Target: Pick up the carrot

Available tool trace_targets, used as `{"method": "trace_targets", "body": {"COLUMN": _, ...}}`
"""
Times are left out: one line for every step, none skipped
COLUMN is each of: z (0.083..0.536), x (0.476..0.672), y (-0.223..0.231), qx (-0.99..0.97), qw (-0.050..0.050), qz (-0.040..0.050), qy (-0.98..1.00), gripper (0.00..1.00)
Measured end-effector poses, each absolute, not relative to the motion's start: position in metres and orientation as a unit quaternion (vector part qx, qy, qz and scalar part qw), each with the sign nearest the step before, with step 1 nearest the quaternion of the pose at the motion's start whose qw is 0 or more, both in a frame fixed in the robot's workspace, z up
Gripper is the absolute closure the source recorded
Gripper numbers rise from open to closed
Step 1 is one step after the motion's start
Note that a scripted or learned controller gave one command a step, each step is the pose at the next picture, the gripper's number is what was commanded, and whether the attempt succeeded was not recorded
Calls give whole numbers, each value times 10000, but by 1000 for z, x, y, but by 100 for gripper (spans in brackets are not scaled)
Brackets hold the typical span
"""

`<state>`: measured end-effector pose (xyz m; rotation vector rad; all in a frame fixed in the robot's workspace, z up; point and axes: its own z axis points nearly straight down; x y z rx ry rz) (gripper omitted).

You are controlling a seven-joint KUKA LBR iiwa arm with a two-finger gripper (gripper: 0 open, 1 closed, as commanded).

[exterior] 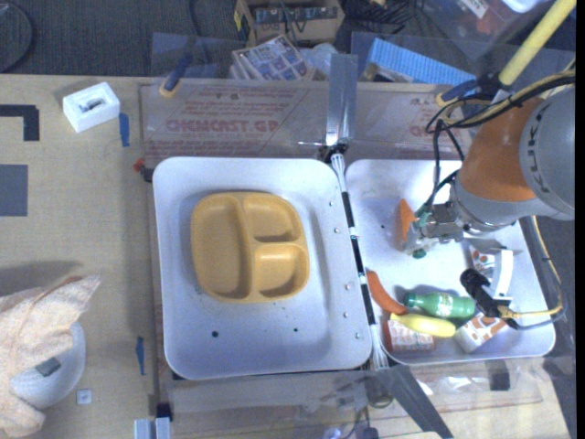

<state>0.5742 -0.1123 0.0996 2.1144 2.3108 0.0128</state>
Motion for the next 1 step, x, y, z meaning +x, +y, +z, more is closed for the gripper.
{"method": "trace_targets", "body": {"z": 185, "x": 622, "y": -88, "qx": 7266, "qw": 8, "qz": -2, "qy": 6871, "gripper": 100}}
